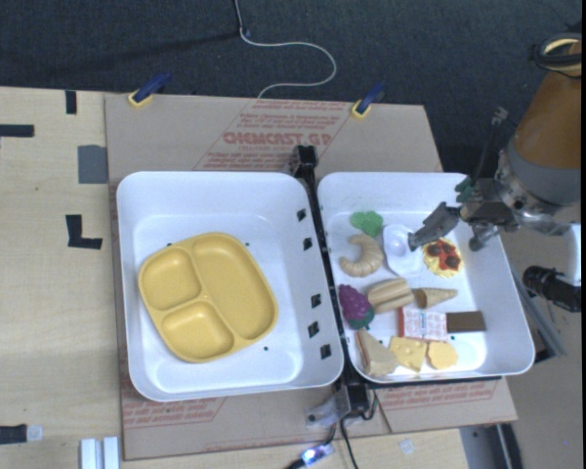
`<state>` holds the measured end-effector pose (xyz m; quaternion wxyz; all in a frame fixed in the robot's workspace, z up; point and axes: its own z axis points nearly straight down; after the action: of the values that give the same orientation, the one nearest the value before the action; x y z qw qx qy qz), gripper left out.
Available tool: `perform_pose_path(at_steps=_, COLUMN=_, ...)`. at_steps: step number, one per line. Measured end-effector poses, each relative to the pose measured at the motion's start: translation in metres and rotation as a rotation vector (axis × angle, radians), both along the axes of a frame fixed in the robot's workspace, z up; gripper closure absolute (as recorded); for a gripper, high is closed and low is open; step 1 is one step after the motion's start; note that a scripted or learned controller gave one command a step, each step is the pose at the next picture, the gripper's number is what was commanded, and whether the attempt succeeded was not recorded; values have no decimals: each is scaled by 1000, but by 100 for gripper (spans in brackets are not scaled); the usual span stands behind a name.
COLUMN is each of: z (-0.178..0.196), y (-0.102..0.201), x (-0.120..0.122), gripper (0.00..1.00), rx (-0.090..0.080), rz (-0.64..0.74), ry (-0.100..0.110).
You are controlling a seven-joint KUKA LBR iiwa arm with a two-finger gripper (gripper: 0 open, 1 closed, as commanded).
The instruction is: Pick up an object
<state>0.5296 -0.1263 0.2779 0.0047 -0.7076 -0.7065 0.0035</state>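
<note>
Pizza (441, 258) is sitting in the right bin (513, 306), far-right side, directly under the gripper (456, 231); fingers are hanging open, holding nothing, straddling it left and right.

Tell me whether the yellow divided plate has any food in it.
Empty. The yellow plate lies flat in the left bin, all three compartments showing bare yellow. The toy food sits in the right bin.

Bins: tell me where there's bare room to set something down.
Left bin: bare floor along its top edge and right side, around the yellow tray. Right bin: crowded with toy food; bare strips only along its top and right walls, near the gripper.
</note>
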Motion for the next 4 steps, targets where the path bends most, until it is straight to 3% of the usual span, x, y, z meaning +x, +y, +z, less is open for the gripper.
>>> perform_pose_path(at_steps=1, z=5, y=0, x=2, gripper=0, rx=-2, rz=3, ry=-11)
perform_pose_path(at_steps=4, z=-135, y=0, x=1, gripper=0, rx=-1, rz=3, ry=-5)
